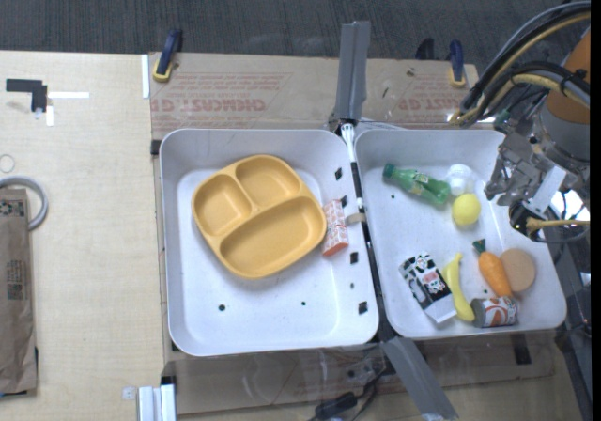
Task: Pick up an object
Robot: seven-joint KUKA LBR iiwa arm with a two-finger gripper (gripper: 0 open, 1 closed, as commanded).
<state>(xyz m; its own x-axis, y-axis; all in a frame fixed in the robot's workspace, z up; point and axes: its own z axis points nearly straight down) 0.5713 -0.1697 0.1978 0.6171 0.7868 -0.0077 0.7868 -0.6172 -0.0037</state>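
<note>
1. Tabletop (pixel 75 316) carrying two white bins side by side, left bin (pixel 188 316) and right bin (pixel 394 316), meeting at a central divider
2. Grey arm with orange band (pixel 568 109) reaching in from the right, poised over the right bin's far-right rim; approach stage by the look of it, nothing lifted yet
3. Yellow divided plate (pixel 258 214) lying flat in the left bin, small red packet (pixel 336 226) just beside its right edge
4. Gripper (pixel 526 192) hanging above the right bin's right wall, beside the lemon; grip state impossible to tell, too cluttered and blurred
5. Candidate objects resting in the right bin: green bottle (pixel 418 184) near the back, lemon (pixel 466 210) just beside it, milk carton (pixel 427 286), banana (pixel 458 288), carrot (pixel 494 273), tan round piece (pixel 517 270) and can (pixel 495 312) crowded toward the front right
6. Next move calling for a shift inward over one item, likely the lemon as nearest and least crowded, then a straight descent clear of the rim
</note>
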